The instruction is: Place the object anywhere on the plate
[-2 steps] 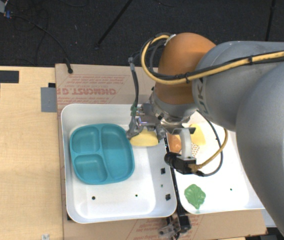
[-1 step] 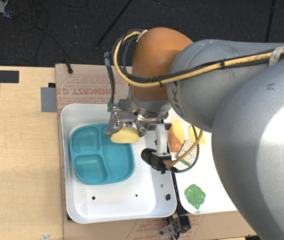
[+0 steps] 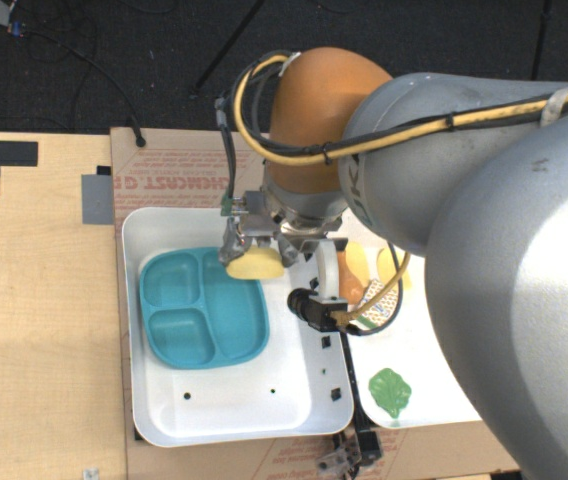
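Arm (image 3: pixel 464 218) loomed over bins; fingers (image 3: pixel 236 230) pinched a yellow object (image 3: pixel 254 264) at the blue plate's (image 3: pixel 202 308) upper right edge, seemingly poised for release there.

Pale yellow object (image 3: pixel 254 264) sits at teal divided plate's (image 3: pixel 202 318) upper-right rim.

We see open floor in the left bin (image 3: pixel 144 408) from 5 to 7 o'clock of the blue plate (image 3: pixel 202 308), and the plate's three compartments are bare except at its 1 o'clock corner, where the gripper (image 3: pixel 256 251) and a yellow object (image 3: pixel 255 265) sit over the rim. At 3 o'clock the way is blocked by the black bracket (image 3: pixel 314 310) and the divider between bins. We see the grey arm (image 3: pixel 464 198) overhanging most of the right bin, with a green item (image 3: pixel 391 392) near its 6 o'clock edge.
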Available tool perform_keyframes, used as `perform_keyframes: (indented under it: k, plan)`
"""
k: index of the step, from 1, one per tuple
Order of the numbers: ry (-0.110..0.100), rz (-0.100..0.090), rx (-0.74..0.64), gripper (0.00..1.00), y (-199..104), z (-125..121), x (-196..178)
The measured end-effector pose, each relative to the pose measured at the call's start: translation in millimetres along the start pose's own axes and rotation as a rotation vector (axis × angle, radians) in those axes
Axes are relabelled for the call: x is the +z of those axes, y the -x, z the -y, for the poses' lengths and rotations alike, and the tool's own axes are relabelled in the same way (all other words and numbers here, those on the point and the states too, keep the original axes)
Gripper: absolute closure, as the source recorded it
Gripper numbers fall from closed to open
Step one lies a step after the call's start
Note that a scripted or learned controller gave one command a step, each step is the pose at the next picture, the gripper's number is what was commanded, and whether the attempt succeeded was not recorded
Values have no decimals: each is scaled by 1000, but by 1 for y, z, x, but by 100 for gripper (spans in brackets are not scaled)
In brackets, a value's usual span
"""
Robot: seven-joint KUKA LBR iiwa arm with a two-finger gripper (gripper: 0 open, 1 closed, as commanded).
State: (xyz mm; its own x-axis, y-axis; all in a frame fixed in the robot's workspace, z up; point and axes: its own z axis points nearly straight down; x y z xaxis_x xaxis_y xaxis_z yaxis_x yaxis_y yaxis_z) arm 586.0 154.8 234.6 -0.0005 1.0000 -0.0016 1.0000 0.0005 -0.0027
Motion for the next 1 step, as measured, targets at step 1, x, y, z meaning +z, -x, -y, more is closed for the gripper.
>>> perform_keyframes:
  k: [1]
  plan:
    - [-1,0,-2,0,0,0,0]
